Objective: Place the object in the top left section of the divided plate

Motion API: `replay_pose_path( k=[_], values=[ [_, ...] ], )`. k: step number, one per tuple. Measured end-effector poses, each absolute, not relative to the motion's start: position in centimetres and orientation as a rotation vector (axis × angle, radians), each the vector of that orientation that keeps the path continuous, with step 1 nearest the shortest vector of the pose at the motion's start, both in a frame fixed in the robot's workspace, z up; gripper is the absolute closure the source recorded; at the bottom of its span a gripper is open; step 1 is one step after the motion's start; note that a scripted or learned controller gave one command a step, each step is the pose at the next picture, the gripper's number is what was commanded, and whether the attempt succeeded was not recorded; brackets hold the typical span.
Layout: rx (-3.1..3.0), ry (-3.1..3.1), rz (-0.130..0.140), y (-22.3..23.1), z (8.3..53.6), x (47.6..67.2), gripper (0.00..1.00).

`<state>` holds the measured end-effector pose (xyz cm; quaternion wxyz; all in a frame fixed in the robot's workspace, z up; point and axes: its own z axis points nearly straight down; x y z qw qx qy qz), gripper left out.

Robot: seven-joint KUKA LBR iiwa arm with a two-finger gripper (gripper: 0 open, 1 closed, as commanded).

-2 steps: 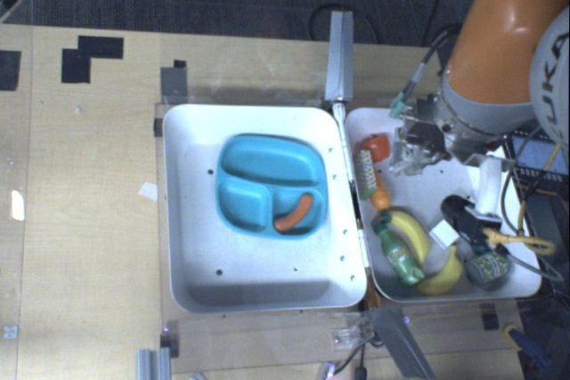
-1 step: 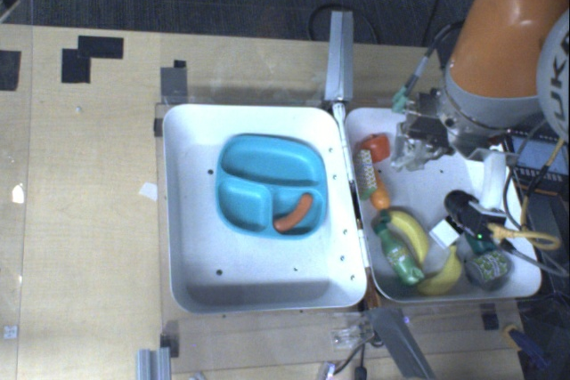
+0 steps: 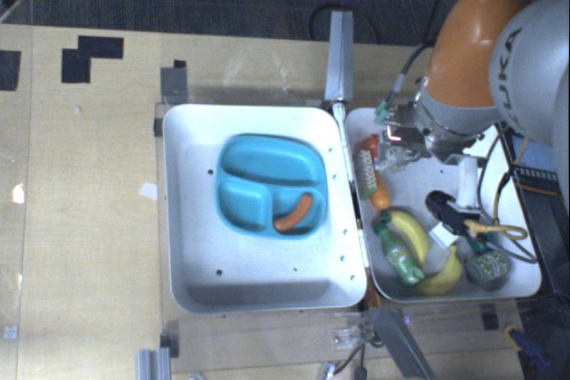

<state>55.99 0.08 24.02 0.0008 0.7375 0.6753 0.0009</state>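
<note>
Gripper (image 3: 389,141) over right bin (image 3: 525,280) top-left corner, finger state I can't tell. Still picking, I judge (sausage (image 3: 294,213) already on plate (image 3: 267,157)). Next: grasp, carry left.

Reaches in from the right, grey with the orange band bulging above the wrist (image 3: 450,116). Points down and leftward, gripper (image 3: 392,138) low at the arm's left end. Finger state hidden.

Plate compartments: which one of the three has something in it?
The lower-right compartment of the blue divided plate, in the left bin, holds the orange sausage. The wide top section and the lower-left section look bare.
</note>
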Motion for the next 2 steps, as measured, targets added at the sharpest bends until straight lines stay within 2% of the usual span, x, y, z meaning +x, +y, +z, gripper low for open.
replay_pose_path(
  k=[1, 2],
  values=[
    [2.240, 2.197, 0.005, -0.8, 24.9, 65.6, 1.00],
    [2.317, 2.117, 0.008, 7.4, 26.6, 63.9, 1.00]
  ],
)
